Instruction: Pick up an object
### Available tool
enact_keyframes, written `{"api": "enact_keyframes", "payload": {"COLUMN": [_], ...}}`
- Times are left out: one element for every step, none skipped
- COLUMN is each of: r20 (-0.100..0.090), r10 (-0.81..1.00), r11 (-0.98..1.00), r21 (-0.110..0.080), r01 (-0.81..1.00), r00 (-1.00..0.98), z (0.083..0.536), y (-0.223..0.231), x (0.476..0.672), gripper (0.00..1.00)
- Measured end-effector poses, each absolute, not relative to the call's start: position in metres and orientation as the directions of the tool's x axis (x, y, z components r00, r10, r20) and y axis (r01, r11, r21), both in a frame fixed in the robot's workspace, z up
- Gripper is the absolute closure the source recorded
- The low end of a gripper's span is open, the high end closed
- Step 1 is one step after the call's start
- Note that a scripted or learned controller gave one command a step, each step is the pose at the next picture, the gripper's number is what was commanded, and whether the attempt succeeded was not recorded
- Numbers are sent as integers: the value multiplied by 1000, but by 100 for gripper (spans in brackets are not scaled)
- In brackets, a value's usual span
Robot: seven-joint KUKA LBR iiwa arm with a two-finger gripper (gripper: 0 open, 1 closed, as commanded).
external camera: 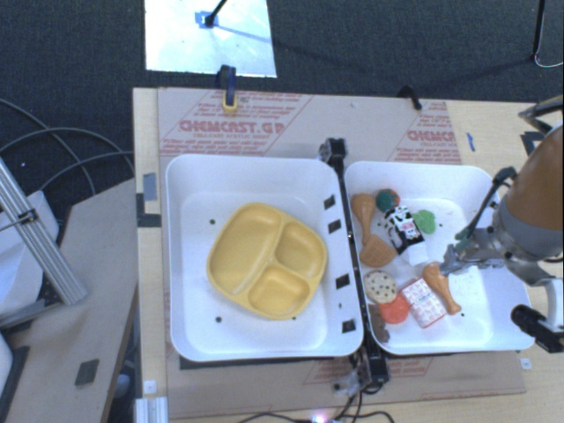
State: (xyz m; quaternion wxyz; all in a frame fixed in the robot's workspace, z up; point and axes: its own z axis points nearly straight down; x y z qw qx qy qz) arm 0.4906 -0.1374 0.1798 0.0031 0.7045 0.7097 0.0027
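Reaching in from the right edge of the frame, grey arm with orange band puts its two-finger gripper (451, 263) low in the right white bin (476, 329); can't tell its state. Tan toy drumstick (441, 287) lies just below-left of the tip, close to touching. Left of that: red-and-white small box (424, 302), round cookie (381, 285), black-and-white cow-print toy (404, 227), green round piece (425, 221). Yellow divided plastic tray (267, 260) sits in the left white bin (189, 324).
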Motion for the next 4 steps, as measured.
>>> {"api": "enact_keyframes", "payload": {"r20": [-5,-3,3,5], "r10": [1000,1000,1000,1000], "r11": [2,2,13,13], "r21": [13,18,12,15], "r01": [1000,1000,1000,1000], "r00": [-2,-2,-13,-13], "z": [88,102,203,314], "y": [-99,-100,-24,51], "x": [490,492,489,493], "gripper": [100,100,100,100]}}
